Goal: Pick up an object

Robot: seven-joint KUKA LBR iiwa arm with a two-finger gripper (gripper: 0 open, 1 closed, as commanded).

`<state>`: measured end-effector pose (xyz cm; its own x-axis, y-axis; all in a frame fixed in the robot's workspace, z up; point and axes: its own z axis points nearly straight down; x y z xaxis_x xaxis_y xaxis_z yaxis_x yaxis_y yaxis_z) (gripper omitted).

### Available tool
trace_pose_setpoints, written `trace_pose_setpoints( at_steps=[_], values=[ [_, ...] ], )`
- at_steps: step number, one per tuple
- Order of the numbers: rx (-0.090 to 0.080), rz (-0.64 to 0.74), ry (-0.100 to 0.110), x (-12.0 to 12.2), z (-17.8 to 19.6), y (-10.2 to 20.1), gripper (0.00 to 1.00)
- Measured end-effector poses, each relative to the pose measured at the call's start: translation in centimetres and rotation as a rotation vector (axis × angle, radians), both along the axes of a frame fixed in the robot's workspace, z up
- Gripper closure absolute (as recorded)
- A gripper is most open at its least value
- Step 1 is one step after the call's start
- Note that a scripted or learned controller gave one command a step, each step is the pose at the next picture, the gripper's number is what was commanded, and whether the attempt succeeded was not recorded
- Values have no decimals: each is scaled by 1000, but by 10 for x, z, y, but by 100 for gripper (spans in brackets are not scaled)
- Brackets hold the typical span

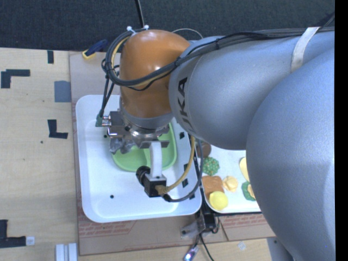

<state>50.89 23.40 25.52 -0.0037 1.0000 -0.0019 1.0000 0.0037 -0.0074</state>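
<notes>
1. The arm [255, 91] is a big smooth grey casting with a glossy orange dome at the wrist, black cables looped round it. It comes in from the right and hangs over the left bin [95, 162], which is shallow white plastic with rounded corners.

2. The gripper [138, 140] sits under that dome, a metal block with bolts and a white strip running down to a small black box toward the bin's near edge. Can't tell whether it's apart, together or clamped on something, the wrist covers that bit.

3. Right under the gripper there's a light green object [168, 152], flat and rounded, kinda plate or leaf shaped, matte looking. It lies near the middle of the left bin toward its right wall, mostly hidden by the tool. Can't tell if they touch.

4. The right bin [231, 210] holds small stuff near its left wall and near corner: a bumpy dark green piece [210, 165], an orange block [212, 184], a round yellow ball [218, 200], a small pale yellow lump [230, 184].

5. The bench [32, 162] is light wood-look board with black tape marks along its left side.
</notes>
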Motion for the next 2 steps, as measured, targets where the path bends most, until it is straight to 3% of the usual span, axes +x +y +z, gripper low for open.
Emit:
trace_pose_setpoints(
  at_steps=[1, 2],
  values=[
    [-2, -4, -2, 58, -117, -2, 100],
    [2, -6, -14, 79, -24, -46, 100]
  ],
)
